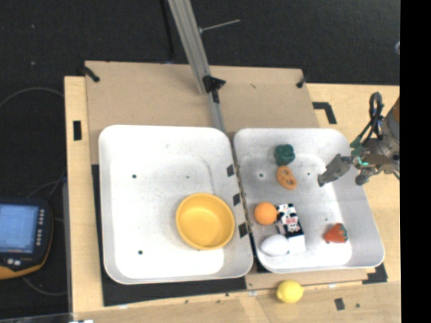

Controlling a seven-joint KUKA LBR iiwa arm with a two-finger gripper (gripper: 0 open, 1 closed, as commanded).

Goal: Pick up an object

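I see the jaws [345,169] apart and empty over the right bin [357,210]; risk: the clustered orange ball [265,213] and white egg [274,245] roll off a pinch

The hand [345,169] hovers over the right bin [353,247], near its right rim, holding nothing. That bin holds a green object [284,154], an orange ball [265,213] and a strawberry [335,233]. A yellow bowl [205,221] sits in the left bin [135,160].

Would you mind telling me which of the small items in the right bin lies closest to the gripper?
The orange-brown piece just below the green lump, left of the gripper. The orange ball, white ball and red strawberry-like toy lie farther toward the bin's front.
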